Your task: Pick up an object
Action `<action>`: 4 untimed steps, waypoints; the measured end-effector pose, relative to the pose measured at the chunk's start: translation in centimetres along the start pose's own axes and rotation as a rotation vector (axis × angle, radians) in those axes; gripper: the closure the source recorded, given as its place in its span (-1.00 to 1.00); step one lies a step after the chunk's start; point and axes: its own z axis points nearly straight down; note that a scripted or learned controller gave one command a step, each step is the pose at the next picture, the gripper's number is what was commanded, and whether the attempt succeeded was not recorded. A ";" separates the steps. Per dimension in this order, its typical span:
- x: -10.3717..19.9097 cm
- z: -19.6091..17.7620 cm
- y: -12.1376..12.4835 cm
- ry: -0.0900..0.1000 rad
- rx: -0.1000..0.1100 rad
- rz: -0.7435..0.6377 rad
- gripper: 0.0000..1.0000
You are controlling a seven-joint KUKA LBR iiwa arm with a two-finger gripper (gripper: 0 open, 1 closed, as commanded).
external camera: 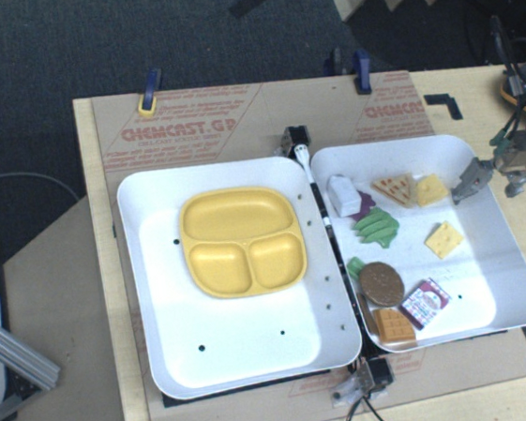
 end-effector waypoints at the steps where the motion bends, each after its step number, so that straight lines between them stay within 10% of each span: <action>1: 0.0 -0.7 0.3 -0.003 -0.013 -0.003 -1.00; 4: 0.8 14.4 1.4 -0.001 -0.007 -0.004 -1.00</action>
